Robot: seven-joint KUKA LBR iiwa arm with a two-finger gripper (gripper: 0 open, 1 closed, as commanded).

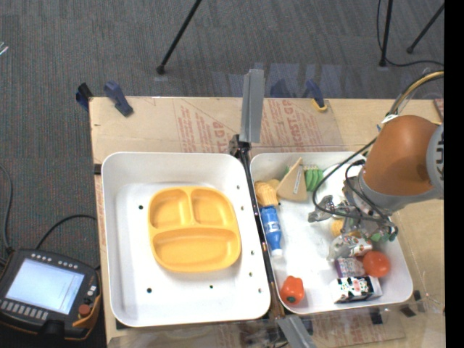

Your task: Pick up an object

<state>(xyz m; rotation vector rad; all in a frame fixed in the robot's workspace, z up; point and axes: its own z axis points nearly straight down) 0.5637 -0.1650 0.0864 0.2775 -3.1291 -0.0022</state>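
The hand point(353, 232) hangs low in the right bin point(319, 278) — a crumpled packet point(351, 246) just beneath it, grip state unclear. Left bin point(119, 230) holds a yellow tray point(194, 228) — plywood worktop point(174, 125), grey carpet point(87, 35).

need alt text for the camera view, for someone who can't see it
A grey robot arm with an orange band reaches from the right into the right shallow white bin, its tool low among small toy foods: a red tomato, an orange pepper, a blue tube and a small carton. The left white bin holds a yellow divided plastic tray.
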